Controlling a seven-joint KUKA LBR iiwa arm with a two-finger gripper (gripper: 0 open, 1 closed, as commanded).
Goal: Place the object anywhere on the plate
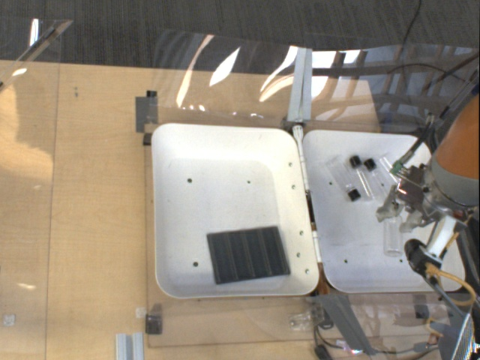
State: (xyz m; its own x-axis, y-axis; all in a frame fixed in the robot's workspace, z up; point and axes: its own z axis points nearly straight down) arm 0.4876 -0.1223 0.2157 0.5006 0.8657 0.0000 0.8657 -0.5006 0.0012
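The dark ribbed plate (247, 255) lies flat at the near end of the left bin (172, 201). In the right bin (334, 261), the gripper (396, 203) hangs low; whether it is spread or closed cannot be told. Beyond it, well apart from the plate, lie small black pieces (353, 194) amid clear plastic: probably light, rigid and slippery, best pinched across a black block.
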